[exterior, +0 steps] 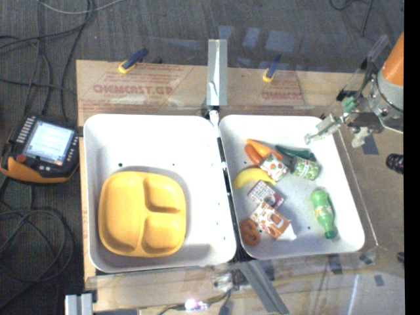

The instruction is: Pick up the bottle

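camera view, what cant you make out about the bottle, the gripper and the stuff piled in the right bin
- Gripper: small and pale against the right bin rim; finger state unreadable.
- Arm: cut off by the right edge.
- Green bottle: cap and label too small to read.
- Banana: partly covered by small cartons.
- Carton prints: too blurred to read.
- Dark green item: partly hidden by the can; identity unclear.

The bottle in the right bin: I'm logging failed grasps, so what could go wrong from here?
1. The green bottle lies flat near the right bin wall, which may crowd the end effector.
2. Being round, it could roll away.
3. The end effector hovers nearer the can and might catch that instead.
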Available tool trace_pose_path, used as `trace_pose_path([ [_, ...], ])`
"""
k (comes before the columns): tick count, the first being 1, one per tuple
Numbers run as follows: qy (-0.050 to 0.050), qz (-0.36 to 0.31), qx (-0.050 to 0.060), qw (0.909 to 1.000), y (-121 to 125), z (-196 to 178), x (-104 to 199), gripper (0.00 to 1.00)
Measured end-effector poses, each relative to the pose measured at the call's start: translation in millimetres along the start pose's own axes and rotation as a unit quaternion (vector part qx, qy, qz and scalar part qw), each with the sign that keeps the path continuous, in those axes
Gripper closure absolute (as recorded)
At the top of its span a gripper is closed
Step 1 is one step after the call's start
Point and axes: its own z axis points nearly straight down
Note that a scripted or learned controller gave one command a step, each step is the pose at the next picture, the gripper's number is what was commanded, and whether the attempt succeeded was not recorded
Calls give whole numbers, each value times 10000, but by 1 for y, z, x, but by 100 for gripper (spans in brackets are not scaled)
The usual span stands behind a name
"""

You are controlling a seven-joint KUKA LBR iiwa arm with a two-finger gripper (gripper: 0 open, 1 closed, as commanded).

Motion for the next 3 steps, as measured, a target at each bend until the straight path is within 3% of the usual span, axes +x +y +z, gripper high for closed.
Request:
trace_pose_path([
  [1,36,874,33,9962,-67,125,-27,0],
  [3,98,870,-45,9962,-49,187,-7,0],
])
